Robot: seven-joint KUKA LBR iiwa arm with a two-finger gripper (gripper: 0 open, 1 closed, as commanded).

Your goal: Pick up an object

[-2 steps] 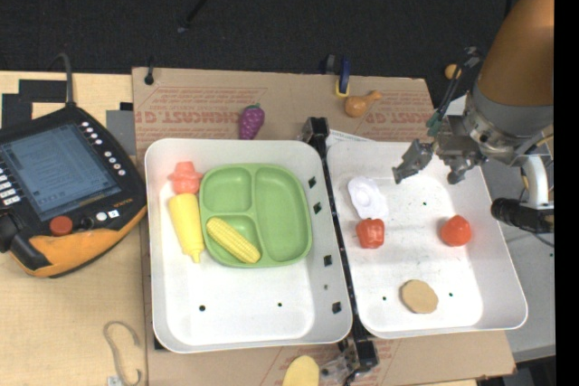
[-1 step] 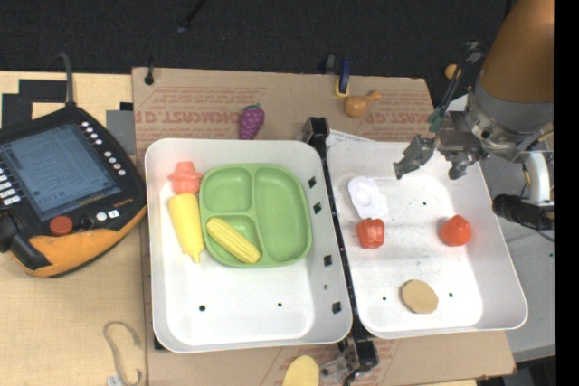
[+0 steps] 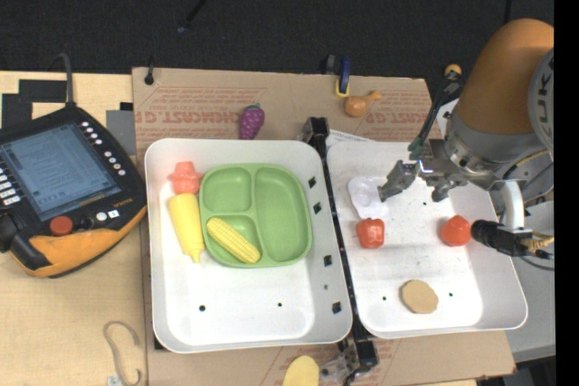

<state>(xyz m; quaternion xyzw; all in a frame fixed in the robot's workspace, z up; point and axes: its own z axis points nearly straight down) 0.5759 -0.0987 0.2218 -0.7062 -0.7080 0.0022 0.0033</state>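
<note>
My gripper [image 3: 418, 187] hangs over the upper middle of the right bin [image 3: 507, 307], its two dark fingers spread open with nothing between them. A pale translucent piece [image 3: 365, 192] lies just left of the left fingertip. A red fruit [image 3: 370, 233] sits below that piece. An orange-red tomato [image 3: 455, 230] rests below and right of the gripper. A tan round biscuit [image 3: 419, 296] lies near the bin's front edge.
The left bin [image 3: 235, 316] holds a green divided plate [image 3: 280, 212] with a corn cob [image 3: 233, 240], a yellow bottle [image 3: 185, 225] and a pink-red item [image 3: 185, 177]. Purple grapes [image 3: 251, 120] and an orange gourd [image 3: 360, 103] lie behind the bins. A teach pendant [image 3: 63, 185] sits far left.
</note>
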